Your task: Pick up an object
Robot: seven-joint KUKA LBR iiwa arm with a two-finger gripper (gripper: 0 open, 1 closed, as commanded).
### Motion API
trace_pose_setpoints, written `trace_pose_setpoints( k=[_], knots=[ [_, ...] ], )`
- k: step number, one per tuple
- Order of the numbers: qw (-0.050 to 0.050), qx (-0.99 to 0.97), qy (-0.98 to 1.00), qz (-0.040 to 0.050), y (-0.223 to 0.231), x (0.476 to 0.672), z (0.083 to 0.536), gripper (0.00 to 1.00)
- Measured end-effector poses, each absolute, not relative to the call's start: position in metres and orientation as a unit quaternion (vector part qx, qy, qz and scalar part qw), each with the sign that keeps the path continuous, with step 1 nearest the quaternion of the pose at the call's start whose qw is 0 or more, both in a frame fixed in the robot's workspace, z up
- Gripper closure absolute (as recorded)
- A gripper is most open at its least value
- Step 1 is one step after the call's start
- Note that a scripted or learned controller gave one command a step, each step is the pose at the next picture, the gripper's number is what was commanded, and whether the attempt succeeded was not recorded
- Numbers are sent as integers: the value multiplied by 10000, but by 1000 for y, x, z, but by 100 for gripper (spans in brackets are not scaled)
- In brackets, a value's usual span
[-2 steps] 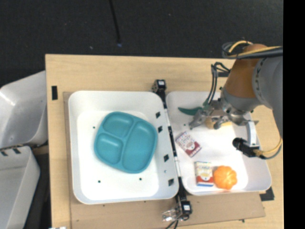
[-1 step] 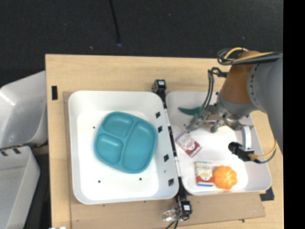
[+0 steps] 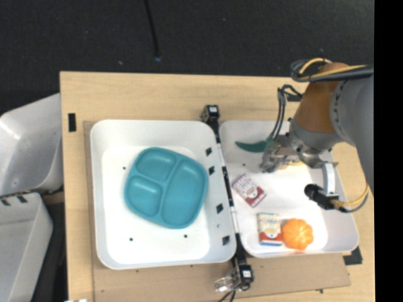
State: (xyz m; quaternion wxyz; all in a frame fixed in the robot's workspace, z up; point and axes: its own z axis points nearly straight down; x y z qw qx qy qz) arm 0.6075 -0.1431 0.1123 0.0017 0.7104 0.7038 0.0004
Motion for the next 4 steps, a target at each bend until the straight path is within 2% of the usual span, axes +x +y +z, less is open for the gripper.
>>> trace_pose_setpoints(
  k=[1, 3, 4],
  knots=[
    [25, 7090, 7052, 11, -148, 615, 158, 100],
    [37, 7093, 7049, 14, -169, 619, 278, 100],
    [12, 7051, 7091, 7, -114, 627, 282, 100]
  ],
)
